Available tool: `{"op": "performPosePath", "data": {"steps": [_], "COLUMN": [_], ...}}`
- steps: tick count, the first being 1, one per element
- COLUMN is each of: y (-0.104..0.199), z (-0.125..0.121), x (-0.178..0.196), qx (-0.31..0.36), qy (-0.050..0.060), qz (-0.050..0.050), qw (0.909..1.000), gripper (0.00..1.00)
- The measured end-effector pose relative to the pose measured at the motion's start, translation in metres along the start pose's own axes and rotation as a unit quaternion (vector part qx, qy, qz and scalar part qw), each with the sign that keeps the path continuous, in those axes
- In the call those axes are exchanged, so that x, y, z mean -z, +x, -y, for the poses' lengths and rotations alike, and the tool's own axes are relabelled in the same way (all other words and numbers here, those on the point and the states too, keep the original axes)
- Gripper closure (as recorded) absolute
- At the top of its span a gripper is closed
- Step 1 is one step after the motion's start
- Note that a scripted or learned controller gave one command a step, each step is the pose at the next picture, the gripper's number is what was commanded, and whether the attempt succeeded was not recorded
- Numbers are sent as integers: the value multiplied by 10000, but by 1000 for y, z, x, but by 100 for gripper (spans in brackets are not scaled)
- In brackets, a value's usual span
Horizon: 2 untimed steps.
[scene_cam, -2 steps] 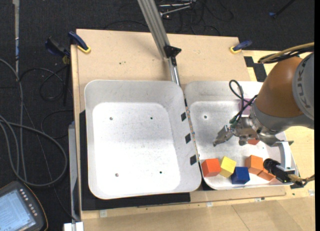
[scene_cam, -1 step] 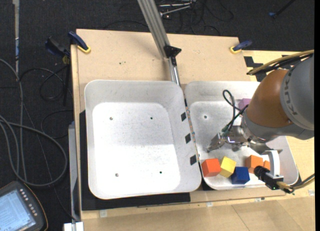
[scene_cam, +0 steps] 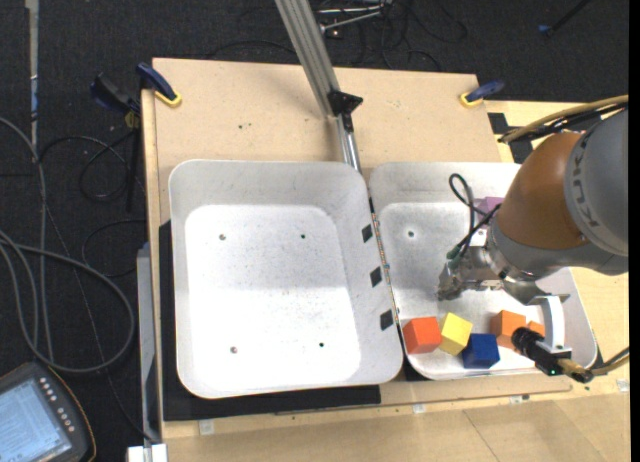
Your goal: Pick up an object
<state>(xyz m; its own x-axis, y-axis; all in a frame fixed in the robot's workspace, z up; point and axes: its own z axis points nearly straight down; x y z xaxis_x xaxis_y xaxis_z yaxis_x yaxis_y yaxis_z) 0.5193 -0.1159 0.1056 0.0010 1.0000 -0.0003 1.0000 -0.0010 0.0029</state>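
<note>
Pincer (scene_cam: 452, 286) low in right bin (scene_cam: 420, 212) (above orange block (scene_cam: 422, 334))

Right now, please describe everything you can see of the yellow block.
The yellow block is a small cube with a plain matte surface, lying slightly turned in the right bin near its front edge. It sits between the orange block and the blue block, apparently touching both. Nothing grips it.

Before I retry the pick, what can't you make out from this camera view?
- Gripper: too small and dark to read; arm crowds it.
- Purple object: mostly hidden behind the arm.
- Second orange block: partly covered by the arm.
- Right bin: right side hidden under the arm.
</note>
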Motion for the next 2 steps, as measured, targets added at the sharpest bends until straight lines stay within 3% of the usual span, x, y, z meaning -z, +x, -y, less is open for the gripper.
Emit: {"op": "performPosePath", "data": {"steps": [2], "y": [4], "z": [2], "x": [89], "qx": [21], "qy": [-13], "qz": [6], "qw": [10000], "gripper": [100]}}
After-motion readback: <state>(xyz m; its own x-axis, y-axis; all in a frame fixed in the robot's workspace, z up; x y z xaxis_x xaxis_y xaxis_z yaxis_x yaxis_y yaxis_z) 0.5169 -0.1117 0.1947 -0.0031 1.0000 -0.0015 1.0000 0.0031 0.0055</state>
